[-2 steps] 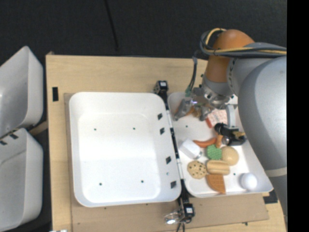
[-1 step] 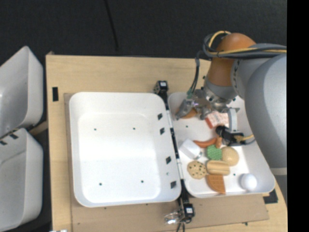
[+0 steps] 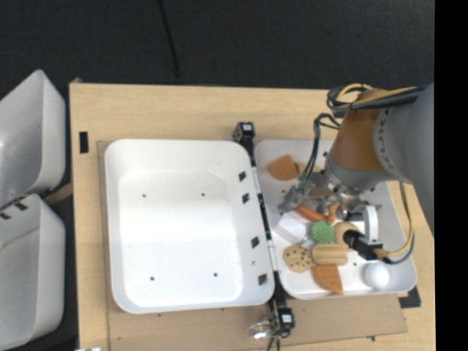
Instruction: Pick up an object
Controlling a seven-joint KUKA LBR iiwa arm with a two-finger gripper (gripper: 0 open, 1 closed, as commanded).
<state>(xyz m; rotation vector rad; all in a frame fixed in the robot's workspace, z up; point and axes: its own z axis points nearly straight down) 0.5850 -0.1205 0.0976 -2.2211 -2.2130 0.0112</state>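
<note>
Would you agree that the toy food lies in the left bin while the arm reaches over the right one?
Not quite: the camera view shows the toy food in the right bin, under the arm. The arm does reach over the right one.

The arm (image 3: 406,134) is a thick, rounded grey body with a broad orange band (image 3: 355,137) above the wrist. Black and yellowish cables (image 3: 344,97) loop beside the band. The hand (image 3: 325,199) is dark grey metal with small fittings.
</note>
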